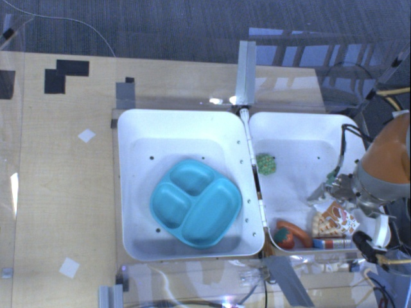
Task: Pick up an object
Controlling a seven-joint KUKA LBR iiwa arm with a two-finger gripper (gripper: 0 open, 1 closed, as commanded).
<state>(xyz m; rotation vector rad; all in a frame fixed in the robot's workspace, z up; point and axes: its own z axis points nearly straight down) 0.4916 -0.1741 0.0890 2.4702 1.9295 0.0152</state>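
the arm hangs over the right bin point(295, 130), its gripper point(335, 190) low above the waffle packet point(334, 222); i can't tell its state. next comes a descent and grasp.

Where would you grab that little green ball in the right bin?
Take the green ball across its middle, coming straight down from above. It is small and round, so any pair of opposite sides should serve. It sits close to the bin's left wall, so set the fingers along that wall rather than across it.
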